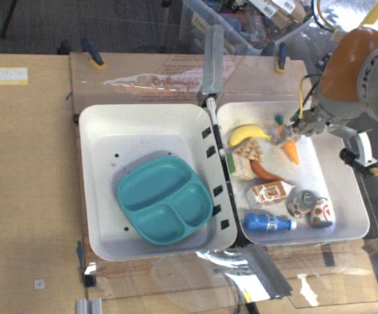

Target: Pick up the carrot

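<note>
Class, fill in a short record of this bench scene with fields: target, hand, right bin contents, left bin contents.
target: carrot, lying in the upper part of the right bin
hand: hand low over the right bin, right at the carrot's upper end; grasp cannot be told
right bin contents: banana, blue bottle, small carton, can, plus a few other small items
left bin contents: teal divided plate in the left bin
</note>
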